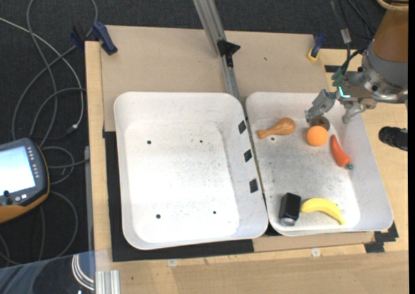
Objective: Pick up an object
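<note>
Gripper (336,108) spread open, gripping nothing, above right bin (369,176) (rear edge), just behind orange ball (317,136); carrot (340,151), banana (322,209) nearby.

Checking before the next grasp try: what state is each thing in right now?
hand: open, over the right bin's far edge, holding nothing
orange ball: loose in the right bin
carrot: lying flat
drumstick: lying flat
banana: lying flat
black block: beside banana
</note>
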